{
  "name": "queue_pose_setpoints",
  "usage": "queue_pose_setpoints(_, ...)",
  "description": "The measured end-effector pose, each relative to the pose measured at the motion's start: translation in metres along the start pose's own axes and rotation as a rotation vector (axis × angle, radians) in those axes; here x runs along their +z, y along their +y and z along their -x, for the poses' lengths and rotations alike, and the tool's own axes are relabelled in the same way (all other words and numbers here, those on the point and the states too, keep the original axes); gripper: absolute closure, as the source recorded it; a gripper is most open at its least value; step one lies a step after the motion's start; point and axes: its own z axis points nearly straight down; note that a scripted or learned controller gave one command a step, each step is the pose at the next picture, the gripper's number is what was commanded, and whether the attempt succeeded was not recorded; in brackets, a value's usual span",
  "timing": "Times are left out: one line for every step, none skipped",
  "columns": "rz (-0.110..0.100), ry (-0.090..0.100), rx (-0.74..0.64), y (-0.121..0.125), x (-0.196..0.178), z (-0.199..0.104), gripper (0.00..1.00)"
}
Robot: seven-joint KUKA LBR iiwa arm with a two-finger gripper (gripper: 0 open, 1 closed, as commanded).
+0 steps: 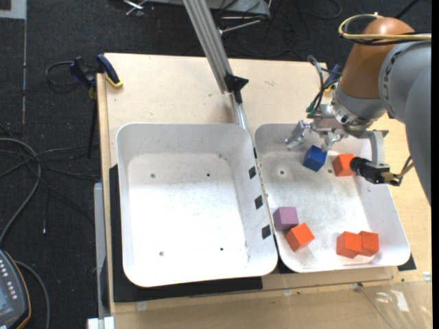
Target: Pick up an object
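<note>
Blue cube [315, 158] seemingly below gripper [314, 137], orange cube [342, 165] beside it

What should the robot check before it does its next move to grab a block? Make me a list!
1. Hand over the right bin: ok.
2. Blue block right below the hand: ok.
3. Blue block held between the fingers: cannot tell.
4. Orange block apart from the blue block: ok.
5. Purple block and the orange block touching it far from the hand: ok.
</note>
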Motion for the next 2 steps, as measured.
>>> queue_pose_setpoints(0.019, -0.011, 0.004, 0.0054, 0.0404, 0.0312, 0.0)
queue_pose_setpoints(0.018, -0.011, 0.005, 0.005, 0.0433, 0.0324, 0.0)
